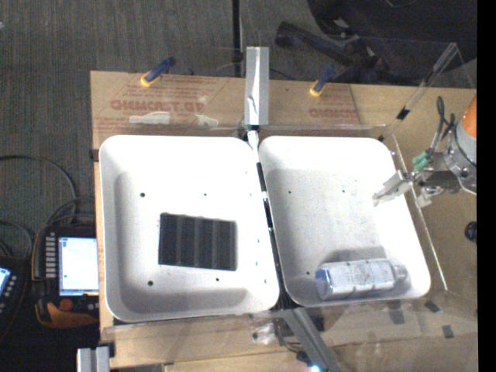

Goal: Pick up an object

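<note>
Operator: Report the candidate object nearest the camera.

Technician: A clear plastic bottle (360, 277) lies on its side in the right bin (333, 208), against the near wall toward the near right corner. Its long axis runs left to right, roughly parallel to that near wall, with the cap end toward the right.

Operator: Any alternative?

Technician: A dark ribbed rectangular block (197, 242) lies flat on the floor of the left bin (124, 169), well apart from the arm.

Operator: End effector position and state?

Technician: The gripper (391, 188) sits over the far right rim of the right bin. One pale finger points left into the bin. The view is too small to tell whether it is spread or pressed together, and nothing is visible pinched in it.

Operator: Governing relation?

Technician: The bottle lies toward the camera from the gripper and slightly left. Judged from this, the approach should close across the bottle's short axis, meaning a near-far pinch.
</note>
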